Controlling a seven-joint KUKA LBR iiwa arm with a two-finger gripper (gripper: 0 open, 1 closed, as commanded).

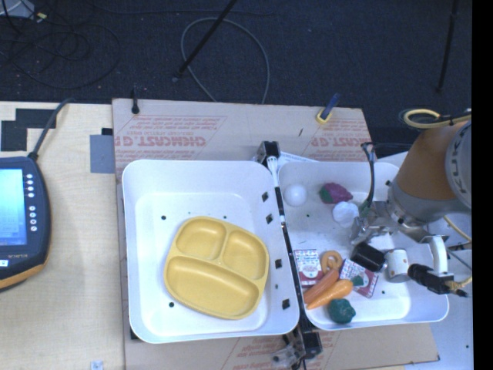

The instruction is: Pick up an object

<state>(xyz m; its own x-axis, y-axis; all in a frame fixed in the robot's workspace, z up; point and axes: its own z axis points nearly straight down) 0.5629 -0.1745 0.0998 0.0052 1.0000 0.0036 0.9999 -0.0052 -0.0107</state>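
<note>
My gripper (367, 245) hangs low over the middle of the right bin (427, 308), coming in from the right under the orange-banded wrist. Just left of it lies a small pale ball (344, 211), with a purple object (336, 192) and a white ball (295, 195) farther back. In front of the gripper lie an orange ring (331, 261), a red-and-white packet (306, 266), a carrot (327, 287), a green object (341, 310) and a red packet (362, 278). Nothing is seen held.
The left bin (146, 191) holds a yellow divided plate (217, 266). A ridge (281, 230) separates the two bins. A tablet-like pendant (19, 218) sits at the far left of the bench. Cables and a white cylinder (398, 264) trail from the wrist.
</note>
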